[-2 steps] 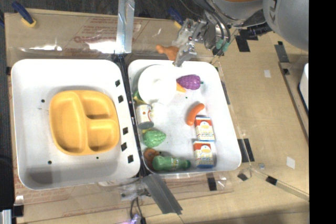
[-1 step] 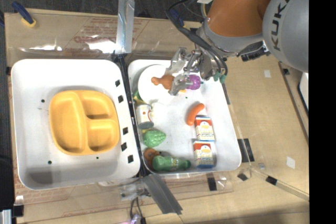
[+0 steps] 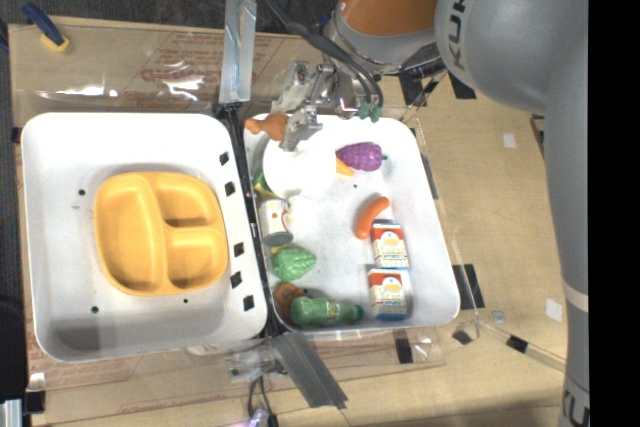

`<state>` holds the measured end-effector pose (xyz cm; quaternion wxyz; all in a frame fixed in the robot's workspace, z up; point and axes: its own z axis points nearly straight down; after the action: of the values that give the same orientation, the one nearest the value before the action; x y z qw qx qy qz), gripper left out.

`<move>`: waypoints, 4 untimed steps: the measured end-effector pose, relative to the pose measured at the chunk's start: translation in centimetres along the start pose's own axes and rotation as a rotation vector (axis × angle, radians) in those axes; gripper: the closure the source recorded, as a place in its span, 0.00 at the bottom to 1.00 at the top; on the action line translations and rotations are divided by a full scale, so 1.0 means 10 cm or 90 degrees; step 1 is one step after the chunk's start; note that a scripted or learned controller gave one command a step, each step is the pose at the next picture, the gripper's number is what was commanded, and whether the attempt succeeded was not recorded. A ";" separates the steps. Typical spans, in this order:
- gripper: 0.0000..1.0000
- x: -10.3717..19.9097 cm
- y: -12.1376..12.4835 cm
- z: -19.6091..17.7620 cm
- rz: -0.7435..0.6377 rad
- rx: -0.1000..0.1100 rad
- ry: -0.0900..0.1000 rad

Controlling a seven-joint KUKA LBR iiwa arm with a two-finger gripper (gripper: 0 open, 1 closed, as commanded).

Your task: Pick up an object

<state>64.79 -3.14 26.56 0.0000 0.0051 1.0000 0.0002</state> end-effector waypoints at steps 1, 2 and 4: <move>1.00 -0.01 0.00 -0.12 -0.002 0.001 -0.003; 1.00 -0.10 -0.61 -0.17 -0.167 0.002 -0.003; 1.00 0.42 -1.55 -0.37 -0.169 0.003 -0.003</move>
<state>60.48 -18.64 30.22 0.0021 -0.1270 0.9919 -0.0019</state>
